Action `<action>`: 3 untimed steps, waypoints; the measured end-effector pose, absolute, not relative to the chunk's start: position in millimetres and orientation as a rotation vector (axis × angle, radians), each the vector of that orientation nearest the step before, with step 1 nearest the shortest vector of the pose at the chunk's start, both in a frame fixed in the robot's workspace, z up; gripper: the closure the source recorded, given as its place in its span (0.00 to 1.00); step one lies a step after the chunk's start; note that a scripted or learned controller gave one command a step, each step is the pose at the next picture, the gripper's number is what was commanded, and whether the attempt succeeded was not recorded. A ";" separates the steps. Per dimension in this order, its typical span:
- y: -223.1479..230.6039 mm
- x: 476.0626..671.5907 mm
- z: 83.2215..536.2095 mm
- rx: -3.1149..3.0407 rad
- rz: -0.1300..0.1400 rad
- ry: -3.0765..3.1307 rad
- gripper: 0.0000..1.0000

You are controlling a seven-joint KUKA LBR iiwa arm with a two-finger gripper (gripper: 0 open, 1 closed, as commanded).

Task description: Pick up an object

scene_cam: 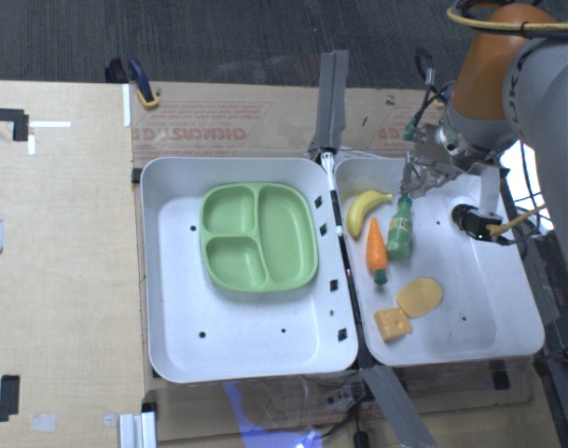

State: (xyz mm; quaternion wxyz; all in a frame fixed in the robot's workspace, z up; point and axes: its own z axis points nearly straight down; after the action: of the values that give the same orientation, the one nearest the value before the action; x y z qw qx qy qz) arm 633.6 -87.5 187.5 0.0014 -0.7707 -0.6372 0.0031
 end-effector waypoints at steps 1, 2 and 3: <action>-87.5 633.4 187.3 -2.419 0.010 -1.999 0.00; -107.1 606.8 91.7 -2.324 0.002 -2.114 0.00; -108.2 606.6 100.4 -2.326 0.004 -2.112 1.00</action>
State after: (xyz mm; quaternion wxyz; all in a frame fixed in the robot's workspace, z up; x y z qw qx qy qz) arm 606.6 -108.2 100.4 -0.0002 -0.7403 -0.6723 0.0013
